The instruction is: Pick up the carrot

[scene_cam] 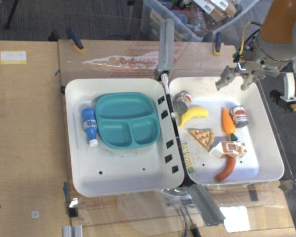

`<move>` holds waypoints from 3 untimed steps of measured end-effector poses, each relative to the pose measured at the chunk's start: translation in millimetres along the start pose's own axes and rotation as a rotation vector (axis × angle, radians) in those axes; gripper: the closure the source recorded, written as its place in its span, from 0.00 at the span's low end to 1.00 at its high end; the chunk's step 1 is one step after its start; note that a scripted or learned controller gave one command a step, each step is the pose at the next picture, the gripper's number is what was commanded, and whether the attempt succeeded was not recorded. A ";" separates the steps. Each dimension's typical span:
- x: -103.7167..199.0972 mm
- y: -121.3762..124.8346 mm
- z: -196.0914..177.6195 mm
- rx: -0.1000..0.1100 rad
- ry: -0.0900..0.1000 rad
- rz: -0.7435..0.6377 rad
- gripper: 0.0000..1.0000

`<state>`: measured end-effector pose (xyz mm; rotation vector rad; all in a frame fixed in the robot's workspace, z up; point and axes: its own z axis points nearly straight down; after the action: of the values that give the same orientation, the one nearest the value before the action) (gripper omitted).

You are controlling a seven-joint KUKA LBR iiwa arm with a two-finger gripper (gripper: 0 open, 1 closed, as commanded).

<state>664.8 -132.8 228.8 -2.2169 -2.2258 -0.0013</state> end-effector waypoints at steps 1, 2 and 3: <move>-67.4 4.0 132.6 -0.006 0.000 -0.084 0.00; -63.1 -10.1 136.4 -0.013 -0.003 -0.079 0.00; -64.9 -9.0 123.8 -0.017 -0.006 -0.077 1.00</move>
<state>656.2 -197.7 105.0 -2.1404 -2.3213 -0.0144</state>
